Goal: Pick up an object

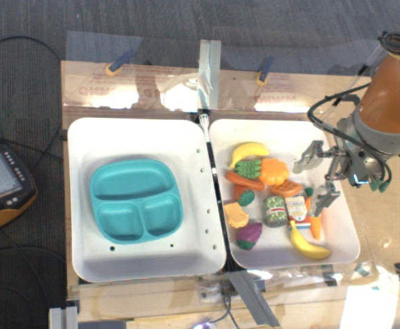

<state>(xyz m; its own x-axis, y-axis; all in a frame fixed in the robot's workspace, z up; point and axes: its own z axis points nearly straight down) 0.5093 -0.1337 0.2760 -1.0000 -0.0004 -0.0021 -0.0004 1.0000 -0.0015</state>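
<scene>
Robot lab — taped bench (152, 88), teach pendant (1, 184)

I see the bench (83, 81), a light wooden surface that fills the middle of the frame and sits on dark grey carpet (186, 12). Two shallow white bins rest directly on it, side by side and touching along the frame's centre line. The left bin (83, 149) occupies the centre left; the right bin (344, 232) occupies the centre right. Two blue clips (120, 62) lie on the bench's upper edge, one above each bin.
</scene>
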